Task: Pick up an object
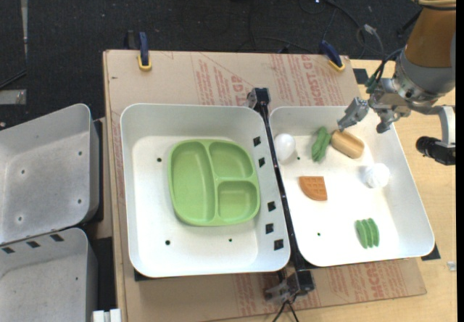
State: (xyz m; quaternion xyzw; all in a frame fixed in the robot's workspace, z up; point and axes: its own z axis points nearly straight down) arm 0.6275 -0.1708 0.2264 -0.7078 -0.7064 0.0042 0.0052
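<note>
1. The tabletop [217, 74] is a brown board printed with mirrored red lettering; the words cannot be made out. A blue-and-yellow clamp [144, 52] and another clamp [333, 56] grip its far edge.
2. The left bin [138, 168] holds a green divided plate [214, 182] with three compartments, lying flat near its middle.
3. The right bin [406, 226] sits just beside the left one, their rims touching along the middle.
4. The arm [432, 30] reaches in from the right, and the hand [368, 117] hovers over the right bin's far edge with its two fingers spread apart and nothing between them.
5. A tan bread-like piece [347, 143] lies just below the hand, touching a dark green pod-shaped item [320, 144].
6. An orange wedge-shaped slice [313, 188] lies near the bin's middle.
7. A light green ribbed item [367, 233] rests toward the near right corner.
8. A white lump [375, 175] lies by the right wall.
9. A white egg-like ball [283, 145] sits by the left wall.
</note>
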